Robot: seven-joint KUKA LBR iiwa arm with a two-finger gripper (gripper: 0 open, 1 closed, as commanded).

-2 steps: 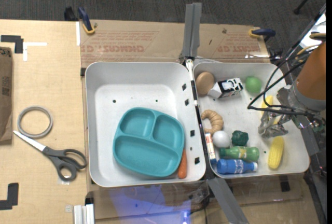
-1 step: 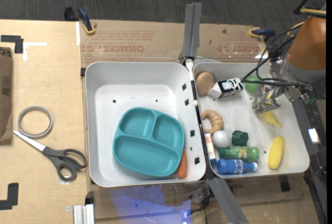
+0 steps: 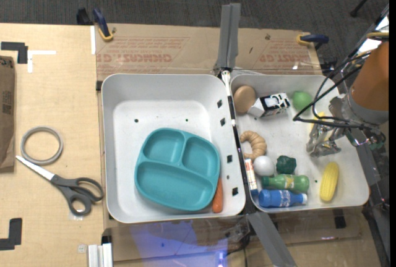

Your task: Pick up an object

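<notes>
Objects: 1 group in the right bin point(image 3: 356, 194), including a corn cob point(image 3: 329, 181), green ball point(image 3: 302, 99), white ball point(image 3: 264, 165), blue bottle point(image 3: 281, 199) and green bottle point(image 3: 288, 183).
Pincer point(image 3: 323, 142): low over the right bin's right half, above the corn cob; its state cannot be told.
Left bin point(image 3: 124, 99): holds 1 teal divided plate point(image 3: 178, 169) and a carrot point(image 3: 218, 195).
Desk point(image 3: 55, 105): bears scissors point(image 3: 65, 184) and a tape roll point(image 3: 41, 144).
</notes>
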